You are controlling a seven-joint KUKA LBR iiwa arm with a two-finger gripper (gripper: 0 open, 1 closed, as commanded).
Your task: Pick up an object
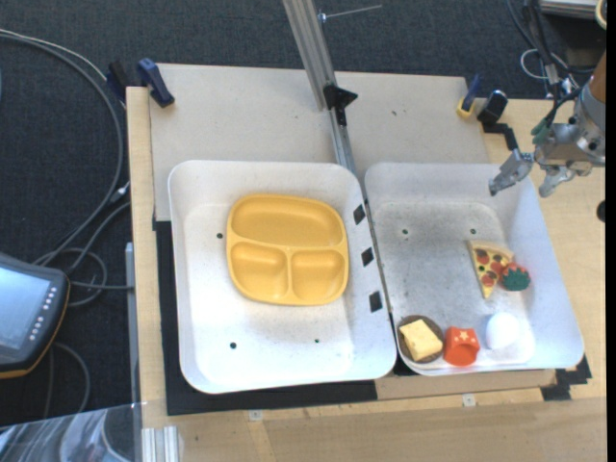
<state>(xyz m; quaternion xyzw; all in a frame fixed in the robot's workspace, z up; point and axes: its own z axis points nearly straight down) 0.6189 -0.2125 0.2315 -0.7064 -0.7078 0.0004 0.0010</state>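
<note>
Pizza slice (490, 266) in right bin, below and apart from hand (532, 179), fingers spread, holding nothing

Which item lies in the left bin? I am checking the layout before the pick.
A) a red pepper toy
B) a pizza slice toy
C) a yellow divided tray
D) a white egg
C: the yellow divided tray lies alone in the left bin, while the small food toys lie in the right bin.
</note>
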